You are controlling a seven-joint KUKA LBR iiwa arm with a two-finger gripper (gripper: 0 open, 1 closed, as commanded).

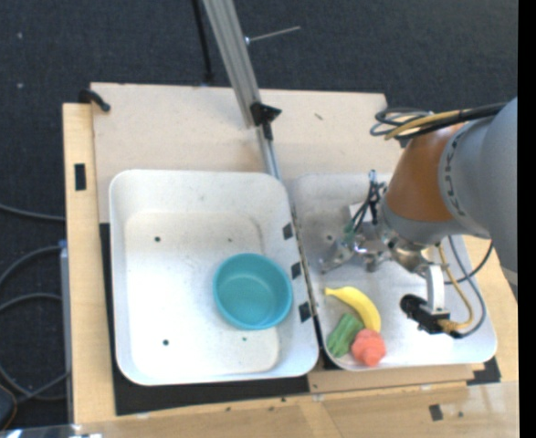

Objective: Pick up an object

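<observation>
Metal claw hangs low in the right bin, can't tell if it's open or closed, nothing visibly in it. Just below it sit the smooth curved banana, a green veggie thing and a reddish lump, bunched in the bin's near corner. Glossy teal bowl sits in the left bin.

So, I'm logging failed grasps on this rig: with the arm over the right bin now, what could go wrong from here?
1. The banana, green vegetable and red fruit lie touching, so a grasp may nudge or catch a neighbour.
2. They sit near the right bin's front rim, so the fingers could strike the wall.
3. The gripper hangs behind the cluster, so a straight descent may close on nothing.
</observation>
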